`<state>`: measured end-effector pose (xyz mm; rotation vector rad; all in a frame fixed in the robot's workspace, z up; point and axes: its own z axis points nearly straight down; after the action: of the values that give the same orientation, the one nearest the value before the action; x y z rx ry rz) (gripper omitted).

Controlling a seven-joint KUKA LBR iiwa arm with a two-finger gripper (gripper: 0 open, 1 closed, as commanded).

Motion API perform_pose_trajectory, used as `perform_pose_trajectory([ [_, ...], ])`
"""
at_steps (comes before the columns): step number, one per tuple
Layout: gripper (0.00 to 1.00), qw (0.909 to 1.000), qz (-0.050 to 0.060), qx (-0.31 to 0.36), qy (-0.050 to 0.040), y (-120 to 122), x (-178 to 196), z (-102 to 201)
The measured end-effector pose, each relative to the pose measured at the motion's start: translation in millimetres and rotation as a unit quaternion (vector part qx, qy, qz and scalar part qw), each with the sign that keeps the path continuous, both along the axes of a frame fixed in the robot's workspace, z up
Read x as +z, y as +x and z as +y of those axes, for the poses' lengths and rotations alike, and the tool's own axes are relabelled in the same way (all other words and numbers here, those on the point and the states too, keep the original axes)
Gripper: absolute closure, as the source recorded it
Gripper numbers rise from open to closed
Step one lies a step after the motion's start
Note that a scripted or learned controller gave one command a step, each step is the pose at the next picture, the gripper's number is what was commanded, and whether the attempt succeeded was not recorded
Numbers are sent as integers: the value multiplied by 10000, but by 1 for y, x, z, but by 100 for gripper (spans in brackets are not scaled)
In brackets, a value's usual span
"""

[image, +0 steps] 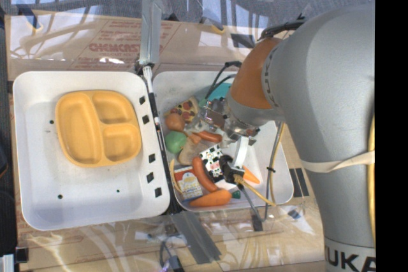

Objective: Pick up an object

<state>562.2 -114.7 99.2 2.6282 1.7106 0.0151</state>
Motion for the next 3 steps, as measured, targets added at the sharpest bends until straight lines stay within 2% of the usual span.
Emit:
perform_pose_trajectory([
  [1, 100, 10000, -2, 28, 18, 1, 10, 2],
  [2, 100, 9918, 76, -1273, 8, -17, 28, -20],
  [3, 100, 9669, 66, -2552, 19, -4, 92, 37],
])
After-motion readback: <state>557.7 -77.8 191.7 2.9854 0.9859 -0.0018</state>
